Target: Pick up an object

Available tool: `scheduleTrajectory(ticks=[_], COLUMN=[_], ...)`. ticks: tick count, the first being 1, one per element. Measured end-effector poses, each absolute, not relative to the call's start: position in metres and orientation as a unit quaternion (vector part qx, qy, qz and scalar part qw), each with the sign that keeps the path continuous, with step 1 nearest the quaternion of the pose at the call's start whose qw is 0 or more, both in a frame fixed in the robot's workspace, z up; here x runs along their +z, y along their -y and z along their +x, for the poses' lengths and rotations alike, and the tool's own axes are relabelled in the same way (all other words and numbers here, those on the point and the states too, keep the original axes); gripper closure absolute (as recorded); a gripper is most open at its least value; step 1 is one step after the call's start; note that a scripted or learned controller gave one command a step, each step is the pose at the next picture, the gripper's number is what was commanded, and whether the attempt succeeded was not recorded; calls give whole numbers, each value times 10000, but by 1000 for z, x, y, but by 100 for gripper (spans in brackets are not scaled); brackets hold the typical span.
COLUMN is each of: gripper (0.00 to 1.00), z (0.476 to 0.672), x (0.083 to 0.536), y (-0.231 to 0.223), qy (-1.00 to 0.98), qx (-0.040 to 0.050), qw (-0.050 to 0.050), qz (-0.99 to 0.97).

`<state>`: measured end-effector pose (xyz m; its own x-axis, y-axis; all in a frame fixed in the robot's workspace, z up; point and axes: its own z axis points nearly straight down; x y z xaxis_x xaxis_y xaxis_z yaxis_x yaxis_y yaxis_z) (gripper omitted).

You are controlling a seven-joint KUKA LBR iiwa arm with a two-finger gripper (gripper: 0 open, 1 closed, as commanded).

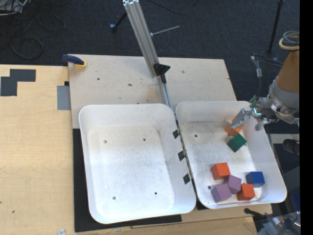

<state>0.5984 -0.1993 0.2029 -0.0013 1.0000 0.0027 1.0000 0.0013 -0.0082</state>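
Observation:
The right bin (195, 112) holds several small blocks. An orange block (231, 129) lies near its far right side, with a green block (236, 143) just in front of it. My gripper (247, 123) hangs over the bin's right rim, open, its left fingertip (238, 119) just above the orange block. Nothing sits between the fingers. In the bin's near right corner lie another orange block (220, 170), two purple blocks (234, 183) (221, 192), a blue block (255, 178) and an orange-red block (246, 192).
The left bin (128, 112) stands beside the right one, split from it by a ridge with black clips (180, 154). A slanted aluminium post (144, 38) rises behind the bins. A blue-and-yellow clamp (74, 60) lies at the board's far left corner.

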Motion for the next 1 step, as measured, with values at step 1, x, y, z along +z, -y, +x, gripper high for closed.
scheduleTrajectory(ticks=[1], gripper=[0], z=[599], x=[206], y=[199], qy=[7082], qx=[10], qw=[16], qz=[-7060])
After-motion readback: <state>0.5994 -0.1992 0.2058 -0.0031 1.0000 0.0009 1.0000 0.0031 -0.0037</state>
